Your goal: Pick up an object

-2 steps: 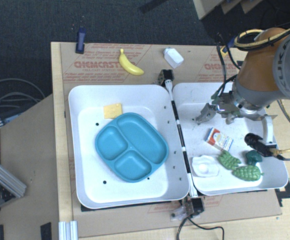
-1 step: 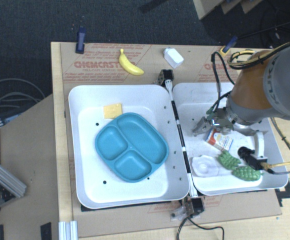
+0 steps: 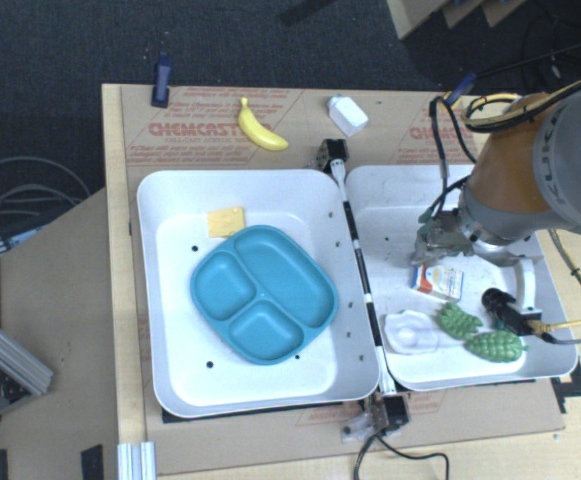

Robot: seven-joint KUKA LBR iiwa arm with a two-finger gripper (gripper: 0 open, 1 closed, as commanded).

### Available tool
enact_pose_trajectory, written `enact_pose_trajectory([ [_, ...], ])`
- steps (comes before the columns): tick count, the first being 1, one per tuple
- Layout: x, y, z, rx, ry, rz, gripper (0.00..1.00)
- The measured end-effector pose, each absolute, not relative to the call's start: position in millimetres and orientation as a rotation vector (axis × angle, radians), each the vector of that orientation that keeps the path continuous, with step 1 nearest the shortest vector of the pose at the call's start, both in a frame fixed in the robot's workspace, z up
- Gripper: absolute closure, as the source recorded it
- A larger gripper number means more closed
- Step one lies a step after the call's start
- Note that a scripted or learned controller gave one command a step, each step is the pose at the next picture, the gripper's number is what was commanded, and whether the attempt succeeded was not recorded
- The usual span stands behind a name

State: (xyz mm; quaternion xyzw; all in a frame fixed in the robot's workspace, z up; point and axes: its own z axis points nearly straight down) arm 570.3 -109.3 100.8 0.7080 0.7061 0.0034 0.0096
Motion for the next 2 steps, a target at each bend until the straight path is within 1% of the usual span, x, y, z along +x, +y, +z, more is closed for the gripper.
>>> enact_pose_trajectory([
  [1,570.0,-109.2,100.4,2.211,2.206,0.01,0.0],
  [2,554.9,-112.6,90.2,2.208,2.211,0.016,0.0],
])
